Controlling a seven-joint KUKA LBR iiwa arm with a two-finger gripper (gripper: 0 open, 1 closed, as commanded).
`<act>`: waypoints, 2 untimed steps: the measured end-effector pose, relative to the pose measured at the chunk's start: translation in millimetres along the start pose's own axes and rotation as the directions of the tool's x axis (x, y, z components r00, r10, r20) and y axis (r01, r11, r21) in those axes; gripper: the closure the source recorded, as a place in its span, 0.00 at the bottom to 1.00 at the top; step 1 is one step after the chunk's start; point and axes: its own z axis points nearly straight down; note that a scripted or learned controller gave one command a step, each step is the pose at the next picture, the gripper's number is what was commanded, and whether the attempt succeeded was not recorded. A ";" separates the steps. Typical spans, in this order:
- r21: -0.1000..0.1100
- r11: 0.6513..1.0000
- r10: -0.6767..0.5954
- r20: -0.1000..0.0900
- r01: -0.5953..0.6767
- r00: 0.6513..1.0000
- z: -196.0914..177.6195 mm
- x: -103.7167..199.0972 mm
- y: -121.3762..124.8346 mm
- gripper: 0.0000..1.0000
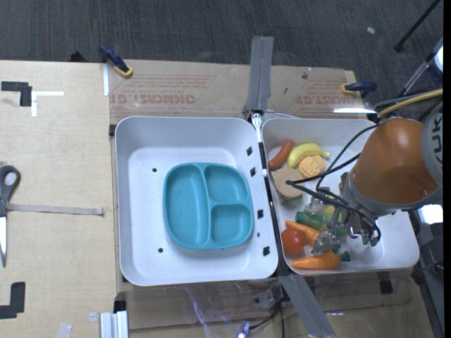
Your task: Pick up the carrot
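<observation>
From my console I judge the pick unfinished: the two-finger gripper point(330, 239) hovers at twelve o'clock of the orange tapered plastic carrot point(317, 262) lying in the shallow white right bin point(402, 258), whether clenched I cannot tell

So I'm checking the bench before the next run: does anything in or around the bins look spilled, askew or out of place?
Nothing stands out. The toy food, including the carrot, banana and tomato, all lies inside the right bin. The teal divided plate sits flat in the left bin. The gripper hangs low over the food.
</observation>
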 end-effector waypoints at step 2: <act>0.005 0.959 0.284 -0.029 -0.284 0.958 -91.9 -43.9 20.4 1.00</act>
